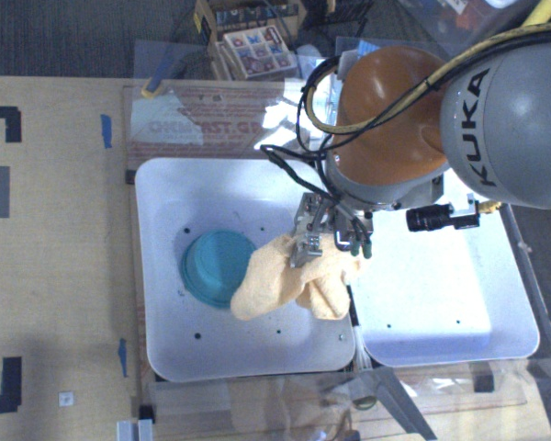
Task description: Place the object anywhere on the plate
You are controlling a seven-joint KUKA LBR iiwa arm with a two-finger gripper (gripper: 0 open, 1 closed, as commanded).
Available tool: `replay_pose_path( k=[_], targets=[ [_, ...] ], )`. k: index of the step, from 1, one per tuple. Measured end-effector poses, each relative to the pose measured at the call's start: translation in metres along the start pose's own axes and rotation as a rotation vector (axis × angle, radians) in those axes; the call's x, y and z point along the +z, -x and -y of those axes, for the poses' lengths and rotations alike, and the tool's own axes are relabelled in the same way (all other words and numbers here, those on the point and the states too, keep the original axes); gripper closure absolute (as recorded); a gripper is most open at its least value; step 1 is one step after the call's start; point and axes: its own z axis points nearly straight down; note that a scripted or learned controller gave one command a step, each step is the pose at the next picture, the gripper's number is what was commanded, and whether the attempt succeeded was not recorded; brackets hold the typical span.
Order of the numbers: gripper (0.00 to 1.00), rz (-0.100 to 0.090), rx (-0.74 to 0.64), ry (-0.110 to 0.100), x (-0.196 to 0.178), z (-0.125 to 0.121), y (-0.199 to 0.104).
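Beside the blue plate (217, 266), the jaws (323, 244) gripped the yellow cloth (289, 283), dragging it toward the plate.

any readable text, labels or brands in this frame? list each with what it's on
"KUKA": black letters on the grey arm housing.
Pale print on the brown cardboard sheet behind the left white bin: too faint to read.
Colourful printed boxes on the floor: too small to read.

left bin (165, 338): white, shallow
right bin (496, 329): white, beside it
box (253, 39): colourful (top, behind bins)
blue tape (106, 130): on bench
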Motion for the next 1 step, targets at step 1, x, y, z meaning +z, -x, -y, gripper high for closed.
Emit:
replay_pose_path(
  k=[1],
  targets=[
    [1.00, 0.006, -0.114, 0.002, -0.0091, -0.0444, -0.0127]
  ],
)
